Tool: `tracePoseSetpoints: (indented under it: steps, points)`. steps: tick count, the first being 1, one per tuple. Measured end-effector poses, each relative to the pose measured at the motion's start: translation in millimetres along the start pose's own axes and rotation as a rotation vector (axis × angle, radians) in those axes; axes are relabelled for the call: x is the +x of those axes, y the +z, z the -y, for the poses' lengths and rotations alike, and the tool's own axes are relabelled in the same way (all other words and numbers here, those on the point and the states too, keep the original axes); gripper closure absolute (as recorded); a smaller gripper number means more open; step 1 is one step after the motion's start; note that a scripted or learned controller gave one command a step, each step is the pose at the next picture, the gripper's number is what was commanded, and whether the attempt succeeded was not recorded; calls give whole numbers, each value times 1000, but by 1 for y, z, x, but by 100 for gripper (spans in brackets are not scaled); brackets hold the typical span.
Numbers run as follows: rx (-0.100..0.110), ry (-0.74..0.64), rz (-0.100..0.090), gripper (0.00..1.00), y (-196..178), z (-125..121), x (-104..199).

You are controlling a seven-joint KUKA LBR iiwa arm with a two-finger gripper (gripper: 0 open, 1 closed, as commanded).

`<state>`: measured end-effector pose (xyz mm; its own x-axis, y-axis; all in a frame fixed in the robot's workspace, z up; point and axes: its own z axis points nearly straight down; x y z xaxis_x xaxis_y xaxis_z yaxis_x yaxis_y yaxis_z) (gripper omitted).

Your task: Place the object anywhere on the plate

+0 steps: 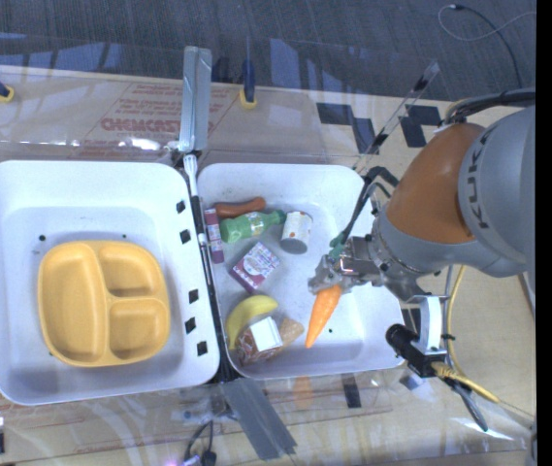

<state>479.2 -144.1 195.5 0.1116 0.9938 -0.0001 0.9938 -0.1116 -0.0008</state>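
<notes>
A yellow plate (104, 302) with three compartments lies in the left bin (4, 260). Over the right side of the right bin (373, 352), my gripper (338, 272) points down, shut on the thick top end of an orange carrot (321, 316). The carrot slants down and to the left from the fingers, with its tip toward the bin's front. Bits of green show at the carrot's top among the fingers. The plate has nothing on it and sits well to the left of the gripper.
The right bin also holds a green bottle (251, 226), a brown sausage-like piece (241, 206), a small white can (296, 230), a maroon packet (255, 266), a banana (246, 315) and a sandwich-like item (264, 339). A raised wall (198, 260) divides the two bins.
</notes>
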Motion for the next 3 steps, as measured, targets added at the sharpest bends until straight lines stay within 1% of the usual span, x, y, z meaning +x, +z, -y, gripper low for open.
tracePoseSetpoints:
  steps: [1,2,3]
  points:
    - [4,-185,-2,100,5,9,55]
    - [3,-195,-1,100,-2,-29,153]
    - [0,-529,0,100,4,-112,226]
